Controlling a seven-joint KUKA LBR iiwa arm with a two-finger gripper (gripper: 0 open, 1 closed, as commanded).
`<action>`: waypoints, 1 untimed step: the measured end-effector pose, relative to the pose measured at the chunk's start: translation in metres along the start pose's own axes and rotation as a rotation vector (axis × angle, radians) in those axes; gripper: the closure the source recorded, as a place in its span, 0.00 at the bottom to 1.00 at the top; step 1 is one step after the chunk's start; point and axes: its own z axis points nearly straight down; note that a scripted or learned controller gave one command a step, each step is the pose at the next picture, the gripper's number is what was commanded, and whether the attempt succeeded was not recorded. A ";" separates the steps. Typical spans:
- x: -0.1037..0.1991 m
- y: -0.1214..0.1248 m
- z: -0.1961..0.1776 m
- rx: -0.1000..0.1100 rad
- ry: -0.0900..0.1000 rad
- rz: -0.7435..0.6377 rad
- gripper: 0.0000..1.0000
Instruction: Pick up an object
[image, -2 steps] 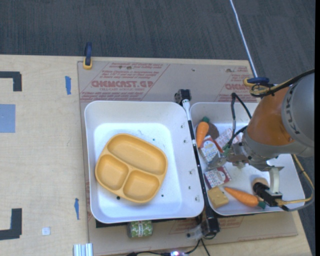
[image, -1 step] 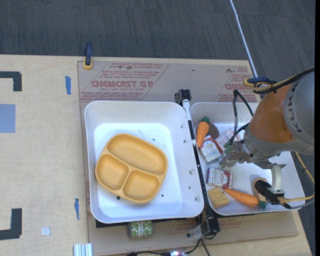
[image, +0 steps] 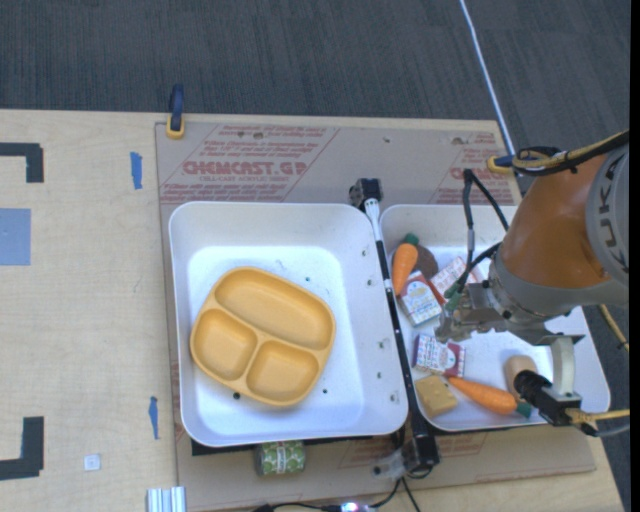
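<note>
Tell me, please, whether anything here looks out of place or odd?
One thing: a small green can lies on its side outside the bins, on the bench by the left bin's near edge. The yellow tray sits flat in that bin.

Two white bins (image: 190, 235) (image: 592, 375) sit side by side. One yellow plate (image: 262, 335) lies at nine o'clock. Two carrots (image: 403, 266) (image: 482, 394) and two packets (image: 421, 300) (image: 438, 355) lie at three o'clock.

Arm (image: 560, 250) hides much of right bin (image: 598, 375); tool (image: 455, 322) tips prob. too small to read.
</note>
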 end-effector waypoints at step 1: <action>0.000 0.000 0.000 0.001 0.000 0.001 0.00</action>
